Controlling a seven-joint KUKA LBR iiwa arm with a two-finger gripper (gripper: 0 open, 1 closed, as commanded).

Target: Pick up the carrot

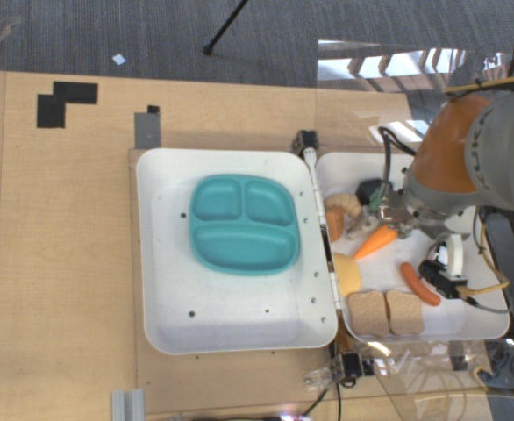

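Overhead, gripper [390,220] at carrot [373,242], grip state unclear, no legible writing.

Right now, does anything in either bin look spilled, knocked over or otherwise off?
Nothing stands out. The teal tray sits flat in the left bin. The carrot, sausage and bread pieces lie loose in the right bin.

Your table [64,261] is light wood with a few black patches [66,102] stuck at the far left. Past its far edge you've got dark grey carpet [134,16], a thin black pole [237,13] slanting across it, and bright glare [397,63] at far right.
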